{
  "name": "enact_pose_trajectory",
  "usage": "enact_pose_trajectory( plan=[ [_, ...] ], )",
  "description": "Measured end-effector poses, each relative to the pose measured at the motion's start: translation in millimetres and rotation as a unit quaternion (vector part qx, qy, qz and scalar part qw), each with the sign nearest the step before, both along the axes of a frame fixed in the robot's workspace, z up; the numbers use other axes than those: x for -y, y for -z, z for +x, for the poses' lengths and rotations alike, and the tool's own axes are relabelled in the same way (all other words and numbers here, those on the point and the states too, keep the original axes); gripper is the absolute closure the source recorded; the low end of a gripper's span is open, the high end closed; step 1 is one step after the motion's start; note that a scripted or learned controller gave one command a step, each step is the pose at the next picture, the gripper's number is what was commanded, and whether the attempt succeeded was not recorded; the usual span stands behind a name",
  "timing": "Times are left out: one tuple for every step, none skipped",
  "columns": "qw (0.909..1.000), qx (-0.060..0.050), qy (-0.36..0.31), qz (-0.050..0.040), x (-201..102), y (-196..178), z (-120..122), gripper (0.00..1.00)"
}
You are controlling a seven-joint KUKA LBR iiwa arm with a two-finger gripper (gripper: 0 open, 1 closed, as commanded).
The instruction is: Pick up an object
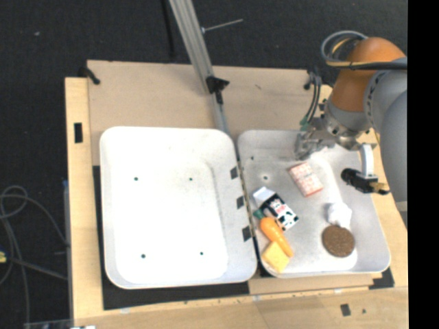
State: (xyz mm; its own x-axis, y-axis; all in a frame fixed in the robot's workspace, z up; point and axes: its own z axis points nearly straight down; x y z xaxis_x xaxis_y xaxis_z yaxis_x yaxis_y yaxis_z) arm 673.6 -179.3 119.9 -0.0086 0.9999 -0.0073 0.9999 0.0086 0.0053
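My gripper hangs over the back of the right bin, just behind a small pink-and-white checked packet; nothing shows between its fingers. Along the bin's left side lie a white-and-black box with a red mark, an orange carrot and a yellow block. A brown round disc sits near the front right, with a small white lump just behind it.
The left bin stands beside the right one. A slanted metal rail runs from the top of the view down to the bins' shared back corner. The grey arm with its orange band occupies the upper right.
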Motion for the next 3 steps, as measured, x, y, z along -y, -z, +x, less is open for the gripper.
enact_pose_trajectory(
  plan=[
    [1.0, 0.001, 0.002, 0.0032, -2, -46, 5, 1.0],
    [1.0, 0.001, 0.0, 0.0025, 4, -94, 12, 1.0],
    [1.0, 0.001, 0.001, 0.0028, 5, -138, 13, 1.0]
  ],
)
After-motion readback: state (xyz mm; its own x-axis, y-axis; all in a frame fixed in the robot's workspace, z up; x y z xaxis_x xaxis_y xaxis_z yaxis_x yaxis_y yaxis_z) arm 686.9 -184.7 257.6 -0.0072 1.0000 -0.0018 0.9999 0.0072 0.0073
